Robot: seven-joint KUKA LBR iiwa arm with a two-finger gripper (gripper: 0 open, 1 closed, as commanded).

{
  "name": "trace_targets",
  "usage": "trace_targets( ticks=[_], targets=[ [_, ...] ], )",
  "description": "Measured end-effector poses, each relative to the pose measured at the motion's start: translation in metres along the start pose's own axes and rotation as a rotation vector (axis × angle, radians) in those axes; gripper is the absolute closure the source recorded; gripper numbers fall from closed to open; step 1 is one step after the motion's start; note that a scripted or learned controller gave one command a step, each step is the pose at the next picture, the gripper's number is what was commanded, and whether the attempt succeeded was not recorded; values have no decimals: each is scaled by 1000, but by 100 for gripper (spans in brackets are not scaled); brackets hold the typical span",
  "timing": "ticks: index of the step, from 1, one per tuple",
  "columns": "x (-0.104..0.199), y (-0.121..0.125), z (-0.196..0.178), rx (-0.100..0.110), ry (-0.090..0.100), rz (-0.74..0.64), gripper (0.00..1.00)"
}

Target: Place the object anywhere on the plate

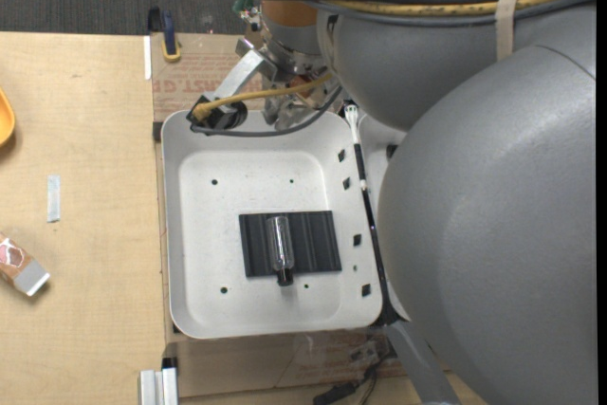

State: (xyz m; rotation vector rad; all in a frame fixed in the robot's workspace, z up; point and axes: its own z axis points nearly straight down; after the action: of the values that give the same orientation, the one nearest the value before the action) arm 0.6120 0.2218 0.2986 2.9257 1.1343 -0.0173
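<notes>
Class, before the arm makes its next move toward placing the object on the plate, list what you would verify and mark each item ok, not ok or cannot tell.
1. Dark ribbed plate lies flat inside the white bin: ok.
2. Small cylindrical object location known: ok, it already rests on the plate.
3. Gripper position known: ok, at the bin's far rim.
4. Finger state: cannot tell.
5. Anything held between the fingers: cannot tell.
6. Yellow cable clear of the plate: ok.
</notes>
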Motion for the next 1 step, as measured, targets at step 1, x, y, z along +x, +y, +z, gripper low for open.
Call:
trace_targets(
  ticks=[1],
  targets=[
    [-1,2,-7,1,-4,2,100]
  ],
)
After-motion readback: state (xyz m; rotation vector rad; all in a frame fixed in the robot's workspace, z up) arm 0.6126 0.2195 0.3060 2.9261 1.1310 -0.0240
